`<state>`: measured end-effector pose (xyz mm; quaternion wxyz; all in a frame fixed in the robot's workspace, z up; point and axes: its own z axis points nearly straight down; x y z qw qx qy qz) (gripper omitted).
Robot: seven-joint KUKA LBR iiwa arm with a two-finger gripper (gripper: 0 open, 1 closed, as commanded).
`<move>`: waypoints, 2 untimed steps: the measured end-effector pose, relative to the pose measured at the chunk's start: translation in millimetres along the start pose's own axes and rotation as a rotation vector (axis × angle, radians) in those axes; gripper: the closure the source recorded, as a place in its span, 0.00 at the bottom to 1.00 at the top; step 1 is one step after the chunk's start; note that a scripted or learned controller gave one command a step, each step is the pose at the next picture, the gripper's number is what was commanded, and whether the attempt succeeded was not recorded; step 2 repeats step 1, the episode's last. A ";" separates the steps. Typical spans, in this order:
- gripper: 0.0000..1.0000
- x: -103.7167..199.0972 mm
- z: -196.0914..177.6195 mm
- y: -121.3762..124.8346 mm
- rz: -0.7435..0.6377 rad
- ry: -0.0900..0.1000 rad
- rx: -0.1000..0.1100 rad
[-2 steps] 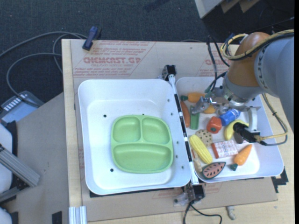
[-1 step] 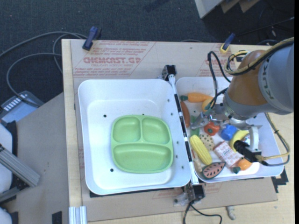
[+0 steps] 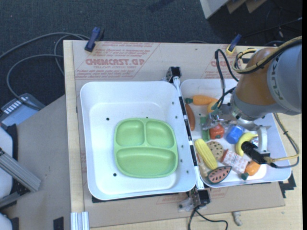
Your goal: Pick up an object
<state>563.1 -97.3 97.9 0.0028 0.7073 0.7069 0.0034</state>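
Observation:
The right bin (image 3: 283, 175) holds a heap of toy foods. Among them are an orange carrot (image 3: 203, 99), a red-orange piece (image 3: 191, 117), a yellow corn cob (image 3: 205, 154), a brown cookie (image 3: 217, 149), a watermelon slice (image 3: 218, 174), a blue piece (image 3: 234, 133), a banana (image 3: 247, 139) and a red tomato (image 3: 217, 132). My gripper (image 3: 214, 119) is low inside this bin, just above the tomato and right of the red-orange piece. The grey and orange wrist hides the bin's back right part. I see nothing lifted off the heap.
The left bin (image 3: 96, 99) holds a green divided plate (image 3: 145, 148) at its middle. A black divider clip (image 3: 174, 73) sits where the bins meet at the back. Cables loop over the right bin's far side. A small orange fruit (image 3: 252, 167) and a packet (image 3: 234, 161) lie near the front.

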 end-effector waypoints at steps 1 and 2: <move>1.00 72.5 -87.3 15.8 -0.003 0.000 0.007; 1.00 72.5 -87.3 15.8 -0.003 0.000 0.007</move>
